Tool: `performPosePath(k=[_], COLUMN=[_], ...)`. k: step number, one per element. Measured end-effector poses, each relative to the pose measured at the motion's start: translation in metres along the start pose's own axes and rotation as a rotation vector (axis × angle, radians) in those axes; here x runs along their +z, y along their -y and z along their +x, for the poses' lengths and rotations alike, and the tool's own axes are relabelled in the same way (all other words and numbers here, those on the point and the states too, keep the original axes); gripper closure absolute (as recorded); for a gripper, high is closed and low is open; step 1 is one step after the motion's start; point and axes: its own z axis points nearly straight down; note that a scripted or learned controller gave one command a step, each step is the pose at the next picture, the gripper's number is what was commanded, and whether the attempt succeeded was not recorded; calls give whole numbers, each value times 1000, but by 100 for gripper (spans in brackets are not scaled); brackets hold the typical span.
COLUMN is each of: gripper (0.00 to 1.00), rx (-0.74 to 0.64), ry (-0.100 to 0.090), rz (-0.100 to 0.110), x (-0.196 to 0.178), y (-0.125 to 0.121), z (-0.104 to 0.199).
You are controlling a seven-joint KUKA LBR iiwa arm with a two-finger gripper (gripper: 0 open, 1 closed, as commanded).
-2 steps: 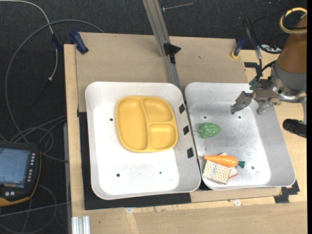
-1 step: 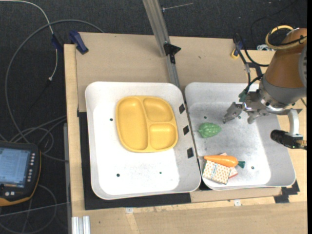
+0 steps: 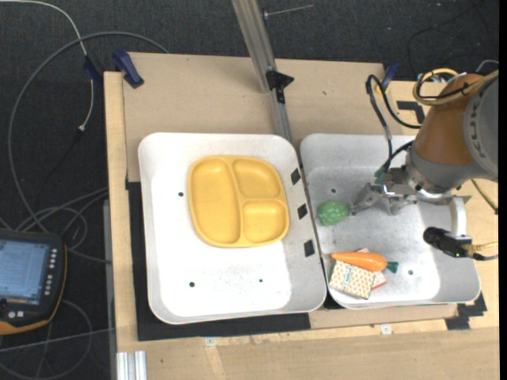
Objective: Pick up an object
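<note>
Hand (image 3: 379,197) low in right bin (image 3: 348,153), grip unreadable, green ball (image 3: 333,211) just left, carrot (image 3: 359,260) lying crosswise nearer.

text: none legible | handheld screen (image 3: 22,269): lit, too small to read

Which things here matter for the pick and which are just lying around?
For the pick: gripper, green toy, carrot, patterned packet, right bin.
Lying about: yellow divided plate, left bin, pendant, cables.
</note>
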Motion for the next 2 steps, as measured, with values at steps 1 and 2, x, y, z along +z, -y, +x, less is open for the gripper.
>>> performPosePath(k=[1, 2], gripper=[100, 100], rx=[-1, -2], ry=[1, 4], rz=[-9, -16], x=[-15, -69], y=[-2, -11], z=[0, 8])
